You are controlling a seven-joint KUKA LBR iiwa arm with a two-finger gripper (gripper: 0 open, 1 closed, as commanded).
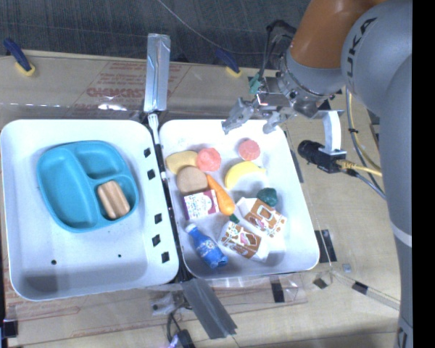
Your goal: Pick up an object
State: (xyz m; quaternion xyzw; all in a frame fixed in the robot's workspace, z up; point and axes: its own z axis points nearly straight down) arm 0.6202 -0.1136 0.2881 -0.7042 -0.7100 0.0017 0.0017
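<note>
My gripper (252, 120) hangs over the far rim of the right bin (299, 216), at 12 o'clock from the food, fingers spread and grasping nothing. Below lie a pink disc (249, 148), lemon (243, 173), carrot (220, 193), blue bottle (206, 246) and printed cartons (263, 218), their lettering too small to read. At 9 o'clock, the left bin (29, 267) holds a blue tray (72, 187) with a hot dog (114, 199).
</note>
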